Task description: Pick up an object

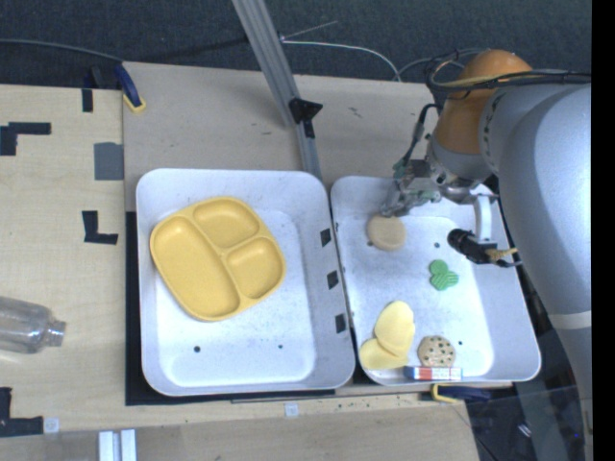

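My gripper (397, 203) reaches down into the far part of the right bin (500, 325), its tips just above a round tan object (386, 232). I cannot tell whether the tips touch it. A small green piece (443, 277) lies to the right of centre in that bin. Two pale yellow pieces (389, 336) and a chocolate-chip cookie (436, 351) lie near the front edge.
The left bin (240, 353) holds a yellow divided plate (217, 255). A slanted metal pole (274, 65) crosses above the bins. A clear plastic bottle (27, 325) lies on the bench at far left. The grey arm (548, 181) covers the right side.
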